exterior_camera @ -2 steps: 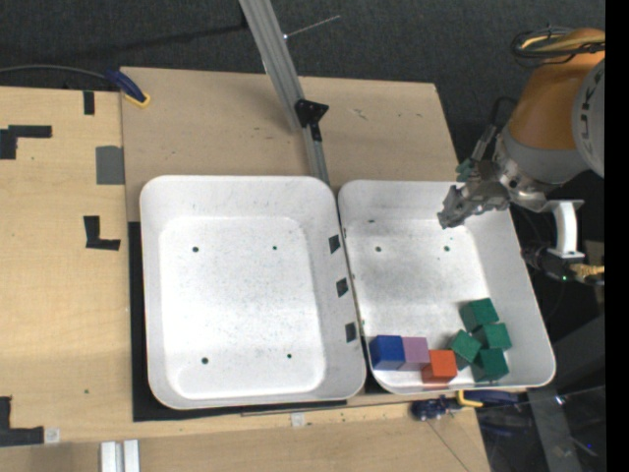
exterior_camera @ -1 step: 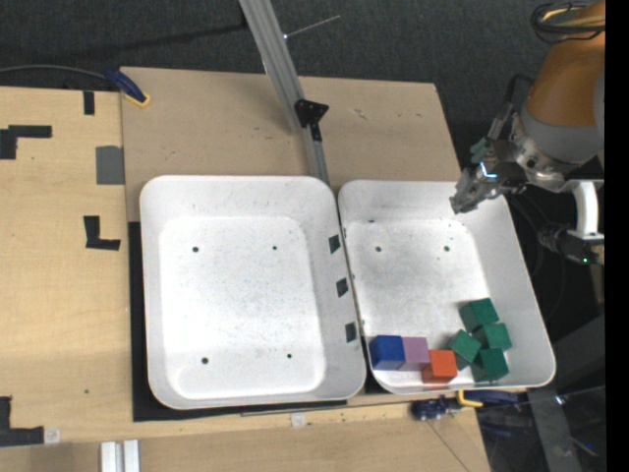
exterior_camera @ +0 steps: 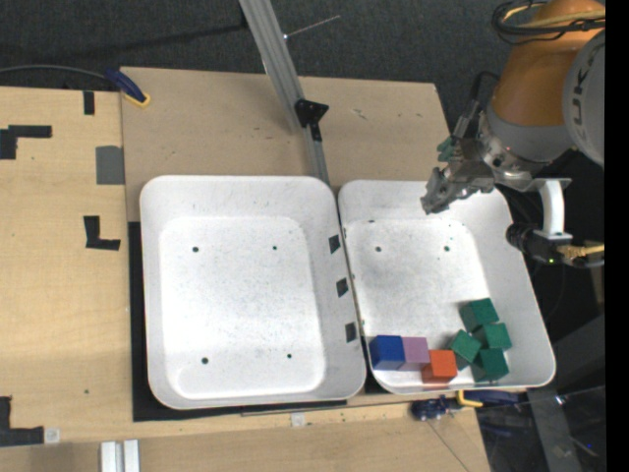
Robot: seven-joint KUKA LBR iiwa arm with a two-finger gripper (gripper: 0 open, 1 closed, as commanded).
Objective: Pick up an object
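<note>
Camera view: grey hand (exterior_camera: 439,197), finger state indeterminate, hangs over right shallow white bin's (exterior_camera: 511,239) far edge, well apart from small coloured cubes (exterior_camera: 452,347) clustered in near corner.

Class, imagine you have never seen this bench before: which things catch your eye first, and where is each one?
The grey and orange arm stands out at upper right, its gripper hanging over the far rim of the right bin. Next comes the cluster of coloured blocks in that bin's near right corner: green blocks, an orange block, a purple block and a blue block.
</note>
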